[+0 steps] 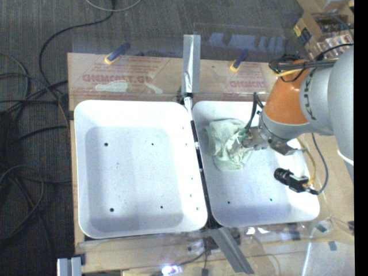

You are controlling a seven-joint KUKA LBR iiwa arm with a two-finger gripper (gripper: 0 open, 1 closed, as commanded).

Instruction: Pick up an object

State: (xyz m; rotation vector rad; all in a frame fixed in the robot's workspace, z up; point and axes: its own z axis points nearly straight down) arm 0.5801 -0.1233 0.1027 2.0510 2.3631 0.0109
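Gripper (248, 138) is down at the right edge of the crumpled pale-green cloth (228, 142), touching it or buried in a fold; can't tell its state, the tips are hidden by the wrist and the fabric.

Cloth lies bunched in the right bin (259, 211), upper-middle of its floor, just beside the divider rail (190, 68) side. It looks flat on the floor, not lifted, so I judge the pick as not done: approach made, grasp unconfirmed, lift left to do.

Left of the cloth, across the rail, the left bin (138, 165) (bare white floor).

Behind both bins: cardboard backing (144, 76) with faded red print, mirrored or blurred, not readable. No other labels legible.
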